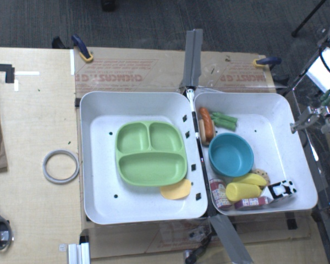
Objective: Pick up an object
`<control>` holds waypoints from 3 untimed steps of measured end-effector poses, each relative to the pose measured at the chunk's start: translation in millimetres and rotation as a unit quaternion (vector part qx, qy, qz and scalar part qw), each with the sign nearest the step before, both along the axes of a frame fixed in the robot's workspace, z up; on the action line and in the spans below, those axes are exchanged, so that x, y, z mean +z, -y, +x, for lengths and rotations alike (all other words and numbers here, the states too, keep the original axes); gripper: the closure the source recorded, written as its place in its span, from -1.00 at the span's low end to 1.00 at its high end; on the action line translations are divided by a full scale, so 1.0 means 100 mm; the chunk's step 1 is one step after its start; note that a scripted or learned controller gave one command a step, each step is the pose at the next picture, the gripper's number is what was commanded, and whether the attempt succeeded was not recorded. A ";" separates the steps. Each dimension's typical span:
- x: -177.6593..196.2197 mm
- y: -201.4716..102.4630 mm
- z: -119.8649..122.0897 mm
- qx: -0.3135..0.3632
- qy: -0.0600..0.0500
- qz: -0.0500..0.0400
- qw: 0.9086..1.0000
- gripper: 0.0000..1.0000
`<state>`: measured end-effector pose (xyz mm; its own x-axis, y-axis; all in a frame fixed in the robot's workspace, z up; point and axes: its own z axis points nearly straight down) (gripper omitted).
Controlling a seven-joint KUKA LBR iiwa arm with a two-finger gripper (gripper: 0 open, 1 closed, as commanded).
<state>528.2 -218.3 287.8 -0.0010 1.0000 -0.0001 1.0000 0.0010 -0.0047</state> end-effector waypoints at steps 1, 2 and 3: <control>0.07 0.01 0.01 0.001 -0.002 0.000 1.000 1.00; 0.07 0.01 0.01 0.001 -0.002 0.000 1.000 -1.00; -1.19 0.01 0.05 -0.103 0.000 0.000 0.995 -1.00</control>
<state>533.7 -219.0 168.6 0.2032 0.9791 -0.0005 0.9791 -0.2032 -0.0050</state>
